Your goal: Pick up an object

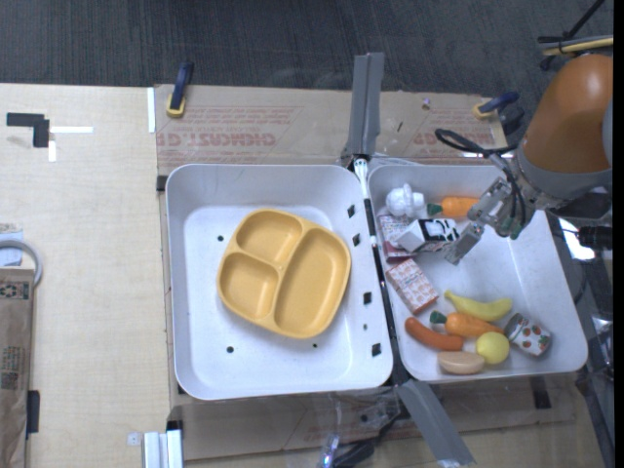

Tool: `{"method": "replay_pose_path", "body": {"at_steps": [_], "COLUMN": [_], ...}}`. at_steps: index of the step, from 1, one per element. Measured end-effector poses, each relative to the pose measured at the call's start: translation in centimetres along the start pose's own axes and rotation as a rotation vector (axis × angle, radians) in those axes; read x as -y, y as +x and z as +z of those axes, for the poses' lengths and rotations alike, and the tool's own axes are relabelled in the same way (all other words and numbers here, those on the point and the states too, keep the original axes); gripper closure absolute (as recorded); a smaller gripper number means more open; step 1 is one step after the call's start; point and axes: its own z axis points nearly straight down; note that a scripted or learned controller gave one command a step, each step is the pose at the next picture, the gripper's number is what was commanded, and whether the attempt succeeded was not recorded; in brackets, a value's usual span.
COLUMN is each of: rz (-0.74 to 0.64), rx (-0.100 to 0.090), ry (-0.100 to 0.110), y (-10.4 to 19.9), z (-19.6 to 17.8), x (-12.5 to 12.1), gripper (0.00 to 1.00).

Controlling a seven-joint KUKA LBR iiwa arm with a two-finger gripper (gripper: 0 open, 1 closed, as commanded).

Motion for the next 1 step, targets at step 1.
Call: {"method": "replay_pose_path", "body": {"at_steps": [1], "rz": [-0.048], "rx": [-0.002], "ry": [0.001], "y": [-3.45], "z": [4.17], "x": [3.93], "gripper": [0.0]}}
